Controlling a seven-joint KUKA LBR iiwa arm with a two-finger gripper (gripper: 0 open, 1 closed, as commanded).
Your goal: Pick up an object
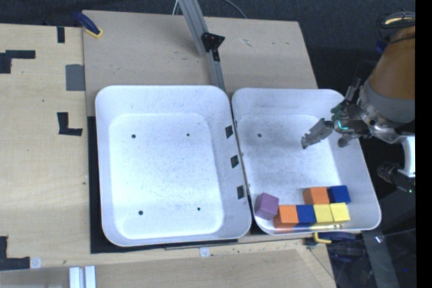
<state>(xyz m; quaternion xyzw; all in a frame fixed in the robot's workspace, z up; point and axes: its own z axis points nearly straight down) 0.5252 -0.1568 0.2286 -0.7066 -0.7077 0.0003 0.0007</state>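
Several small blocks lie along the front edge of the right bin (283, 104): a purple block (268, 204), an orange block (288, 214), a blue block (306, 214) and two yellow blocks (323, 213), with another orange block (315, 196) and blue block (338, 194) just behind them. My gripper (324, 139) hangs over the right side of this bin, well behind the blocks. It is open, its fingers spread, and nothing is between them.
The left bin (108, 104) sits beside the right one, and the two rims touch in the middle. A slanted metal pole (189, 0) crosses the bench behind the bins. The grey arm with its orange band (395, 74) comes in from the right.
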